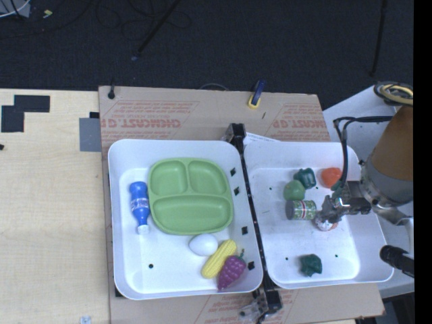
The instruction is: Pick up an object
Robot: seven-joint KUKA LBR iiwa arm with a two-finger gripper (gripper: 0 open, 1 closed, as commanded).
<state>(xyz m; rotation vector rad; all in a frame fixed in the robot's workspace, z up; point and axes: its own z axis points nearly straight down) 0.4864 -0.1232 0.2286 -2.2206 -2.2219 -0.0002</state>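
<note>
gripper (329, 216): low in right bin (364, 265), finger state can't tell
can (301, 210): just left of gripper, lying sideways, long axis toward it

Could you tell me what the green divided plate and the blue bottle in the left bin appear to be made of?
Green divided plate: probably moulded plastic, judging by its uniform colour and soft sheen. Blue bottle: likely plastic too, smooth blue body with a white cap; too small to be sure.
</note>
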